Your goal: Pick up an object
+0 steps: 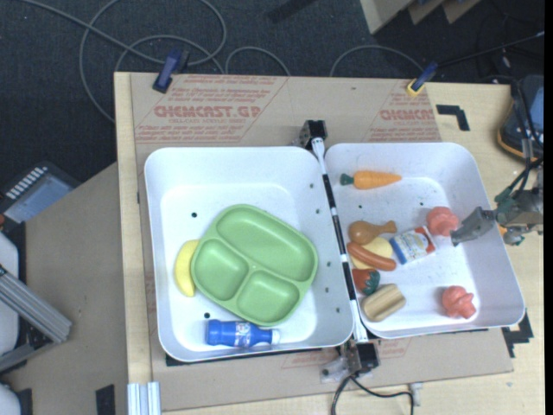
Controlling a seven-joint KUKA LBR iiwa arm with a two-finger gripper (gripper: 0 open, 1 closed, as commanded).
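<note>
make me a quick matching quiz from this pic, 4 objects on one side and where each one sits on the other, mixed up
Things:
1. green divided plate
2. toy carrot
3. blue bottle
4. banana

Places:
A. far end of the right bin
B. near edge of the left bin, lying on its side
C. middle of the left bin
D. tucked against the plate's left side

Pairs: 1-C, 2-A, 3-B, 4-D

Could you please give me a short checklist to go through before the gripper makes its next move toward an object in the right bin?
1. Gripper over the right bin: ok.
2. Fingers open: cannot tell.
3. Nothing between the fingers: cannot tell.
4. Nearest target, the pink toy, free on top: ok.
5. Space around it: not ok, the small packet lies close beside it.
6. Easier alternative, the carrot, lies alone: ok.
</note>
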